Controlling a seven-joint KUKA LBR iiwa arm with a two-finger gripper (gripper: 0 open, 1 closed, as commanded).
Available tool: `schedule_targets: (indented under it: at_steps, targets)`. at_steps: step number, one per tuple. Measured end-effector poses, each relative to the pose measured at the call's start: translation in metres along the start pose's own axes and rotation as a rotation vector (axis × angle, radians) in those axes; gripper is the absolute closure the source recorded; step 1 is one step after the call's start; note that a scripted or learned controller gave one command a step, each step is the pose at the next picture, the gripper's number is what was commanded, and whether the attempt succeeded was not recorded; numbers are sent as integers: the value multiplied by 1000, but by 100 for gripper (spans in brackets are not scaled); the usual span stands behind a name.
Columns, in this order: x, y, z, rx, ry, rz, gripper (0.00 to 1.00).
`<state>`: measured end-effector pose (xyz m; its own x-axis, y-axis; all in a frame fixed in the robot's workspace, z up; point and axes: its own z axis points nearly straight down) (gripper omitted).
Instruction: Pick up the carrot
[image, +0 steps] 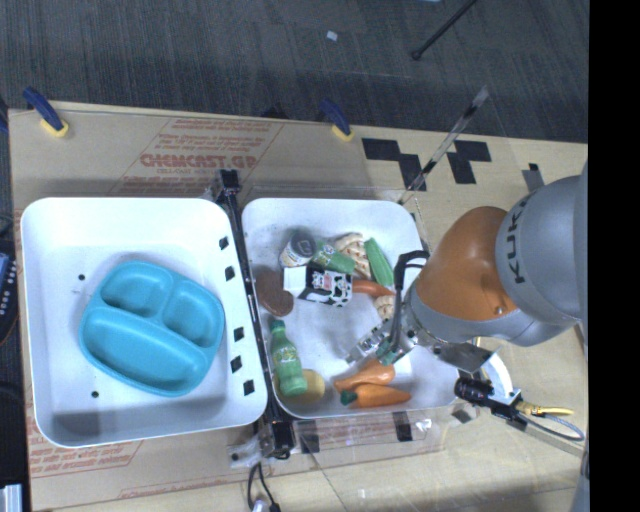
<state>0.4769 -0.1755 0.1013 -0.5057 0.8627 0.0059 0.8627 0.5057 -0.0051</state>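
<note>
Claw (378, 346) hangs low just above my carrot (378, 396); I can't tell its opening, and the lift remains undone.

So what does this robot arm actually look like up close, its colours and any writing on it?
The arm is bulky and rounded, with smooth grey shells and a glossy orange band above the wrist. Dark letters reading KU run down the grey shell near the band. At its end sits a small gripper of metal and dark parts, and a thin black cable loops beside the wrist.
</note>
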Motion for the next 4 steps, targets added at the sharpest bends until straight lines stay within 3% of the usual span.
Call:
schedule_targets:
  at_steps: [1,2,3,4]
  targets:
    - [0,0,0,0,0,-1,0]
    - [0,1,-10,1,0,-11,100]
    - [28,17,-76,-4,-3,294,100]
    - [28,16,-75,-2,-3,294,0]
